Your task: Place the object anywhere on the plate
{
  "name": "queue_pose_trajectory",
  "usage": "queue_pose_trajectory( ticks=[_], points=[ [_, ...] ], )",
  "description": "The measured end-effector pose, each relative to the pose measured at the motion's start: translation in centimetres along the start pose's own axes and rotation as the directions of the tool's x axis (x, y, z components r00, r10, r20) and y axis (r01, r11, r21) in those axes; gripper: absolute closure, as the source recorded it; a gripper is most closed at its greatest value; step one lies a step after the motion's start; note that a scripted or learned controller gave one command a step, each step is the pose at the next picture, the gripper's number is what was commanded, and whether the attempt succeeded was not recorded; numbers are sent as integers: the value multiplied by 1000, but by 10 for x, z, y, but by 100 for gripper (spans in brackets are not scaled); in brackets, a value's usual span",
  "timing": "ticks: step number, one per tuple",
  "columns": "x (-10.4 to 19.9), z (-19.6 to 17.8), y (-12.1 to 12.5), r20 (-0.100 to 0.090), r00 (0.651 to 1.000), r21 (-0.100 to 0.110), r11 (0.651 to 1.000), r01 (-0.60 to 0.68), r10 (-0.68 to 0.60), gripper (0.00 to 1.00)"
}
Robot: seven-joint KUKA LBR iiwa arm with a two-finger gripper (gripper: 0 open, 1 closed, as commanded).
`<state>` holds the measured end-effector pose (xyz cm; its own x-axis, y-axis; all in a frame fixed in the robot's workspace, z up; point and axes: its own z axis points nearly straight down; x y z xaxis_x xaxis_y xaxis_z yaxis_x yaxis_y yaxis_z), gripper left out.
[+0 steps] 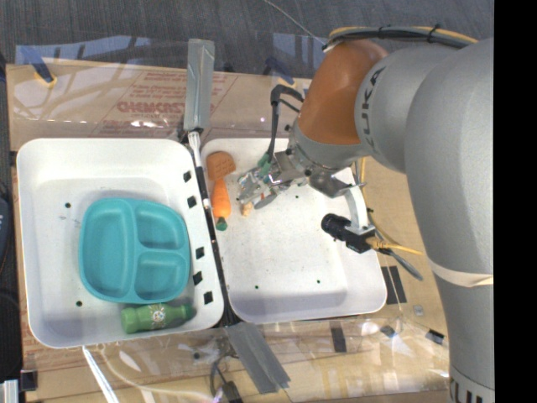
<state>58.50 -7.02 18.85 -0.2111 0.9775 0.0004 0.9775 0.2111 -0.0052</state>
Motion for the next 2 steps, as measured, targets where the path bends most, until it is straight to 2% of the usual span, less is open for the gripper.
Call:
queue_pose_trajectory(
  ticks=[1, 2],
  points=[
    [80, 1, -50, -2, 999, 4, 999, -34, 34, 100],
    [154, 1, -41, -2, 991, 5, 991, 134, -134, 100]
  ],
)
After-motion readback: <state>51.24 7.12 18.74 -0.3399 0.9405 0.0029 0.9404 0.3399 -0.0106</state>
